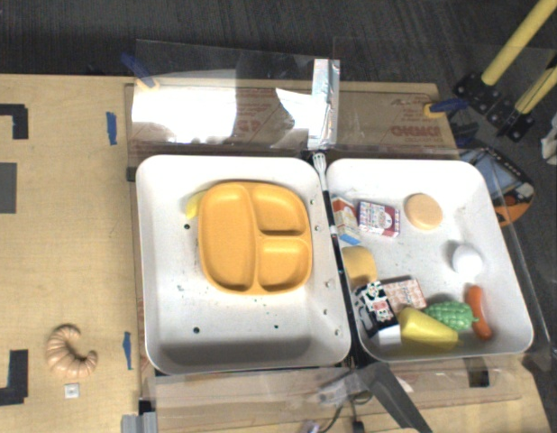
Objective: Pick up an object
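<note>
Nothing is lifted yet; the orange divided plate lies in the left bin, toys crowd the right bin; my hand's state I cannot tell.

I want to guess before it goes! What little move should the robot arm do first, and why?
Probably reach in over the right white bin and stop above the round peach-coloured disc. It lies flat with bare bin floor around it, while the yellow plastic lemon and bumpy green toy sit crowded together.
</note>
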Tool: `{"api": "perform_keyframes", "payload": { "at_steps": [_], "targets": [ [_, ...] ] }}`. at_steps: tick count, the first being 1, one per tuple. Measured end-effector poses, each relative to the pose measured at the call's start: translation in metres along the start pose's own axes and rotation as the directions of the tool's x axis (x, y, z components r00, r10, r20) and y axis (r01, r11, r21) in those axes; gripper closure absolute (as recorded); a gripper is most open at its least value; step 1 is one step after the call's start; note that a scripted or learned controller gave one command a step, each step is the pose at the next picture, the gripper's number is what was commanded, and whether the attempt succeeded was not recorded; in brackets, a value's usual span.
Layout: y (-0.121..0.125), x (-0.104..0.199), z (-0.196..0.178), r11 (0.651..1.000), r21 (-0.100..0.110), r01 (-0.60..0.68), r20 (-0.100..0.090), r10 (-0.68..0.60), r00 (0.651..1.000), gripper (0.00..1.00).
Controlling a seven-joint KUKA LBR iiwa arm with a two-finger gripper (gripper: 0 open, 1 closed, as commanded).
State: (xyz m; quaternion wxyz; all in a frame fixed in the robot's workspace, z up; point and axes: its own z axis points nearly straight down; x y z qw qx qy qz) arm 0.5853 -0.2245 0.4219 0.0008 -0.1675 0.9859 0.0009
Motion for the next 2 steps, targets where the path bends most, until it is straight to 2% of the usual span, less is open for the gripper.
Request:
{"api": "perform_keyframes", "payload": {
  "at_steps": [1, 2],
  "targets": [
    [-0.018, -0.067, -0.063, 0.992, 0.003, 0.128, 0.005, -0.128, 0.992, 1.0],
    [-0.026, -0.079, 0.013, 0.868, -0.005, 0.497, 0.0, -0.497, 0.868, 1.0]
  ]
}}
